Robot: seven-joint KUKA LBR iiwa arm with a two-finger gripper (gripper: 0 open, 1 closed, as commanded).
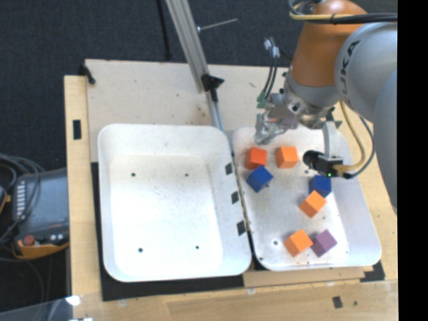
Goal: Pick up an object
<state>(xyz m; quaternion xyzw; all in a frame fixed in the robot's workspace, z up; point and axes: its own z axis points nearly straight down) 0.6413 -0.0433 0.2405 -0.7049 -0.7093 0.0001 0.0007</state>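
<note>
Several small blocks lie in the right bin (pixel 354 246). An orange block (pixel 256 157) and a second orange block (pixel 287 156) sit near its far left, with a blue block (pixel 259 178) just in front of them. Further right are a blue block (pixel 322 185) and an orange block (pixel 311 204). Near the front lie an orange block (pixel 299 242) and a purple block (pixel 324 242). My gripper (pixel 265 132) hangs over the bin's far left corner, just above and behind the first orange block. Nothing shows between its fingers.
The left bin (pixel 167 199) lies beside the right one. A slanted aluminium post (pixel 190 45) rises from the bench behind the bins. Cables (pixel 354 159) trail from the wrist over the right bin's far side.
</note>
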